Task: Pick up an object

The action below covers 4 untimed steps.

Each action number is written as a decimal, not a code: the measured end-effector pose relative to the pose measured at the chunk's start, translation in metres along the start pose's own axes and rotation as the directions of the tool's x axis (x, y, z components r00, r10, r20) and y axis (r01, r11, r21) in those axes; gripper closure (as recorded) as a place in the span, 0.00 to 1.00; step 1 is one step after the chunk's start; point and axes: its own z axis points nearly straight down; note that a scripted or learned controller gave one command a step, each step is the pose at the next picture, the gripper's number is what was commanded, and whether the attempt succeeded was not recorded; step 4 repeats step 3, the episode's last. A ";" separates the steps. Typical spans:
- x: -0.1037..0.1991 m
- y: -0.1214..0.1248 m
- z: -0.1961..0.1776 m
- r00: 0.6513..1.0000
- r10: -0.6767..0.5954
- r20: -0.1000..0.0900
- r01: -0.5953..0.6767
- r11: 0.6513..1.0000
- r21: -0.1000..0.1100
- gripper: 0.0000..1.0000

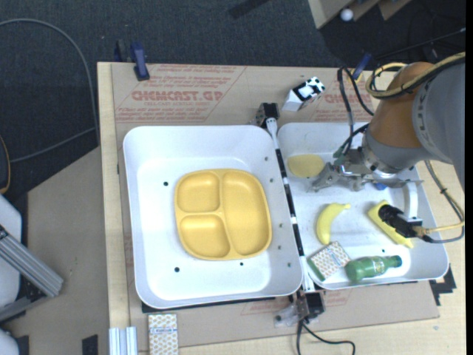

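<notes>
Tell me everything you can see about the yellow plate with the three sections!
The yellow plastic-looking plate with three sections is a rounded square with soft corners and a raised rim. Low ridges split it into three compartments: two on one side and one longer one beside them. It looks smooth and slightly glossy, and nothing lies in it. It rests flat, a little turned, around the middle of the left shallow white bin, touching only the bin's floor.

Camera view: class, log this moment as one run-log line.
arm: over right bin | pincer: low, beside yellow lid | banana: loose | green bottle: lying | left bin: yellow divided plate
</notes>
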 end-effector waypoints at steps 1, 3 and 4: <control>0.014 -0.053 0.001 1.000 0.001 -0.001 -0.001 1.000 0.002 0.00; 0.090 -0.047 -0.129 1.000 0.000 -0.002 0.000 1.000 0.000 1.00; 0.090 -0.047 -0.129 1.000 0.000 -0.002 0.000 1.000 0.000 1.00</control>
